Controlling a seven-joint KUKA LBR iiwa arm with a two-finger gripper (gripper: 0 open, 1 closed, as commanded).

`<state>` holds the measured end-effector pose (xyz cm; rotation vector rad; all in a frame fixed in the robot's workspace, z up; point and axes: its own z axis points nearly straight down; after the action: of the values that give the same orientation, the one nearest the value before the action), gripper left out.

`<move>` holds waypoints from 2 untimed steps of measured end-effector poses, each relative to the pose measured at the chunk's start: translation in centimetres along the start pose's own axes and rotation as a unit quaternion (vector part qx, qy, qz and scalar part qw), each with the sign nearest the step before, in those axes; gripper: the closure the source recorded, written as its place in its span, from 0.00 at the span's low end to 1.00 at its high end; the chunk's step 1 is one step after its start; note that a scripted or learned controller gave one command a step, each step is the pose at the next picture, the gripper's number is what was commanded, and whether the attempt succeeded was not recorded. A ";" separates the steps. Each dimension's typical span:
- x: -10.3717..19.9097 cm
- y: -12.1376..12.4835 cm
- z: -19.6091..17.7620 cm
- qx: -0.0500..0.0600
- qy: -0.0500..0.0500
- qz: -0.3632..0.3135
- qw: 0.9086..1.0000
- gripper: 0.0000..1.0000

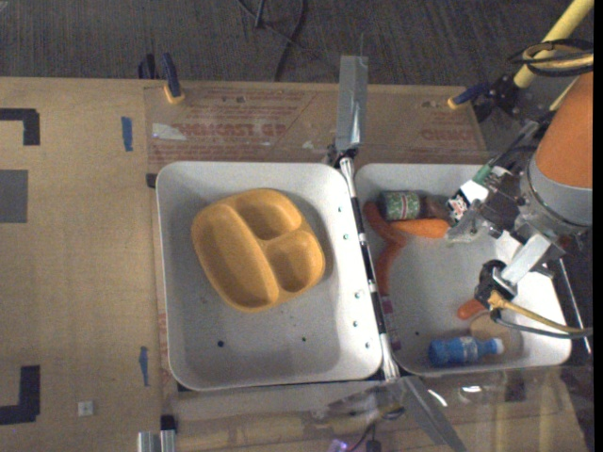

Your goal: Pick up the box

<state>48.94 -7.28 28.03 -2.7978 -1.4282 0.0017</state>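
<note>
Seemingly the small white printed box (460, 201) sat against the grey two-finger gripper (468, 224) near the right white bin's (424, 290) far edge, grip state untellable, so the adjacent orange carrot-shaped toy (424, 228) risked deflecting the grasp.

Bench (75, 252): you have a tan board surface with black marks at its 9 o'clock edge.
Left bin (179, 347): sits on the bench toward 8 o'clock of centre.
Right bin (419, 309): just beside it at 3 o'clock, rims touching.
Blue tape (126, 133): strips at 10 o'clock.
Cardboard sheets (236, 125): flat at 12 o'clock, behind both bins.
</note>
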 end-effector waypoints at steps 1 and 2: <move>7.4 -5.4 9.5 0.002 0.000 -0.072 0.997 0.00; 0.4 -1.6 9.6 0.001 0.000 -0.084 0.996 0.00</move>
<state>47.87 -6.05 18.38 -2.6653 -1.6577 0.0038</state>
